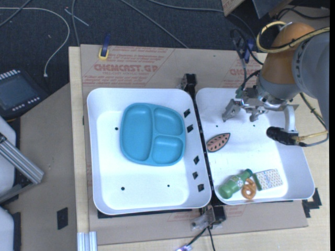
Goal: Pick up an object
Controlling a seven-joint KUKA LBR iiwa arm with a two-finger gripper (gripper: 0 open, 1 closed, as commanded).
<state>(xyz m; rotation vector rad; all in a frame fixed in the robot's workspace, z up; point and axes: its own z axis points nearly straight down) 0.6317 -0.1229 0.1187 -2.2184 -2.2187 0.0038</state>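
Here, smooth blue sectioned tray (153, 134), ridged leaf-shaped piece (218, 141), open metal jaws (242, 114)

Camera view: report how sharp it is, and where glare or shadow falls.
Camera view: light is even and soft; the white right bin looks bright, nearly washed out, while the blue tray keeps its colour; faint shadow beneath the gripper; the leaf-shaped piece and green bottle look slightly soft, fine detail lost.
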